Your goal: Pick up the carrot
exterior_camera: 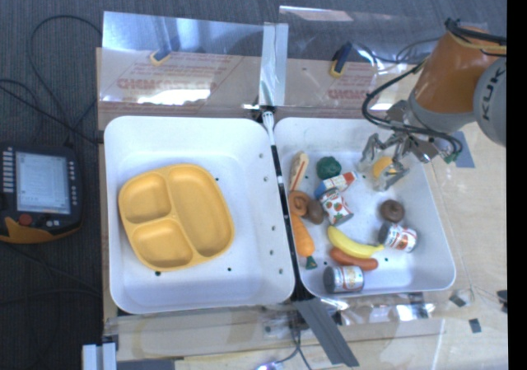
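Left bin (123, 195): yellow tray (174, 216). Right bin (440, 257): carrot (303, 238). Gripper (385, 167) spread, nothing held.

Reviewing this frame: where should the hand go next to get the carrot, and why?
Probably travel toward the right bin's left wall: the hand hovers at the bin's upper right, while the carrot lies far across, against the divider, beside the banana.

The arm (461, 80) reaches in from the right, tool (387, 164) pointing down.
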`<state>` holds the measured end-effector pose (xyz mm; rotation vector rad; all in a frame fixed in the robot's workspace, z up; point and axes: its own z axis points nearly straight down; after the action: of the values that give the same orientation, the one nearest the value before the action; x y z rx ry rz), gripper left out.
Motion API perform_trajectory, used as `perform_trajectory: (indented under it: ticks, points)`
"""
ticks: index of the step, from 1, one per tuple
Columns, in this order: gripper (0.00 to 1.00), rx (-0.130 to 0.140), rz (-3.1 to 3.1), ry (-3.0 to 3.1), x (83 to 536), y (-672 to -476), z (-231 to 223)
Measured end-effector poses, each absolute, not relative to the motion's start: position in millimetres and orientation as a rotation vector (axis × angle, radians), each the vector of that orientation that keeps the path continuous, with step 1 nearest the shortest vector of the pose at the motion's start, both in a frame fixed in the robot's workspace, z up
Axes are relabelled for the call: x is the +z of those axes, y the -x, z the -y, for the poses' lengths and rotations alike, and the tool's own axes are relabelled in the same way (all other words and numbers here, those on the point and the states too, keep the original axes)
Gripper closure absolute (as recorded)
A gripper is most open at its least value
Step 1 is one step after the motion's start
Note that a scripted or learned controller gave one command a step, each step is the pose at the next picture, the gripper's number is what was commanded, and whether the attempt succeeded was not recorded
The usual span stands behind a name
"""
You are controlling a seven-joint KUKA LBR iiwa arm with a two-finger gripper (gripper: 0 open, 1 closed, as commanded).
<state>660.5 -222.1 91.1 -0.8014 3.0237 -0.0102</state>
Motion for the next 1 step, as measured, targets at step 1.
perform_trajectory:
  ticks: [1]
  points:
    - [1.0,-0.011,-2.998,0.889,91.6,-669.5,171.0]
